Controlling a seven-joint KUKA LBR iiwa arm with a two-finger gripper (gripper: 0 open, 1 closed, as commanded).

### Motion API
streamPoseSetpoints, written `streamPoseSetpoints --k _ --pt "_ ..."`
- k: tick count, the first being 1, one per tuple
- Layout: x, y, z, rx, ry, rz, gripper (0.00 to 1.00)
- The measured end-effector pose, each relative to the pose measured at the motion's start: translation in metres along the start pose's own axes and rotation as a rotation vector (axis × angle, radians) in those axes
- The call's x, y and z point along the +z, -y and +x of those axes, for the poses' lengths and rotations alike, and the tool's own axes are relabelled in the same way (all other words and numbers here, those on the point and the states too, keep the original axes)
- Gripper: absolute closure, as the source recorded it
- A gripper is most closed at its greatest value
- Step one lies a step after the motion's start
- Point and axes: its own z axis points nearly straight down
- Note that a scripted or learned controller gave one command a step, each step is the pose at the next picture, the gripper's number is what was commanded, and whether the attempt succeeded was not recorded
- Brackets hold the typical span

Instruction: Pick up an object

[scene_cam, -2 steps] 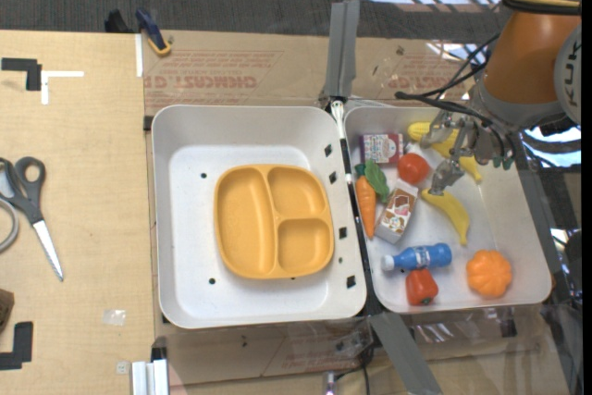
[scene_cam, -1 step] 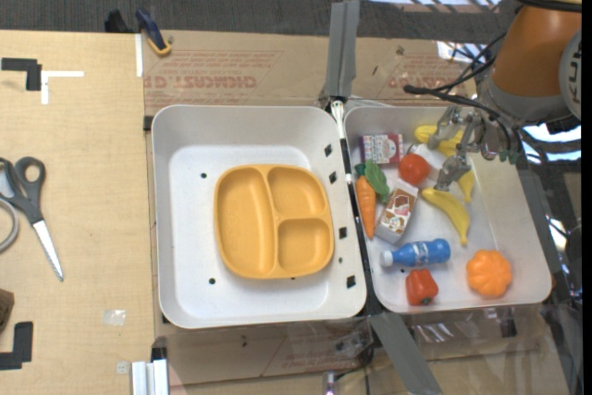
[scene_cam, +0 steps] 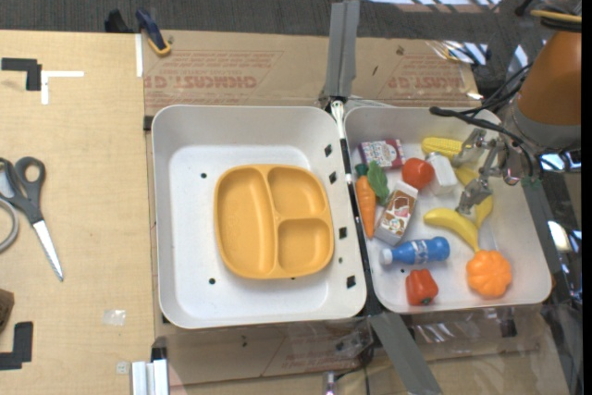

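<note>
I judge this to be the approach step: my claw (scene_cam: 478, 190) hangs low over the right bin (scene_cam: 532, 287), above the far end of the banana (scene_cam: 455, 224), and nothing sits between its fingers that I can make out. Whether those fingers are spread or pressed together I cannot tell from this slanted view (cables and metal parts clutter the wrist).

The arm (scene_cam: 555, 79) comes in from the right, its orange band high above the bin's far right corner, the wrist pointing down and a little leftward into the bin.

The pickable things all lie in that right bin: the banana just under the claw, a small pumpkin (scene_cam: 488, 273) near the front, a blue bottle (scene_cam: 417, 251), a red pepper (scene_cam: 421, 287), a carrot (scene_cam: 366, 204) and a small carton (scene_cam: 398, 212). The left bin (scene_cam: 176, 227) holds a yellow divided plate (scene_cam: 274, 220).

Next, I'd want the claw centred across the banana's narrow width, lowered until the fingers straddle it, then closed and lifted.
</note>
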Motion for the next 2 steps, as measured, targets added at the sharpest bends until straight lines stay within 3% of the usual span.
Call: streamPoseSetpoints --k 1,2 --pt "-0.0113 -0.001 -0.002 -0.003 0.006 0.001 1.0" --pt "-0.0111 -0.0013 -0.0019 -0.003 0.006 0.001 0.0"
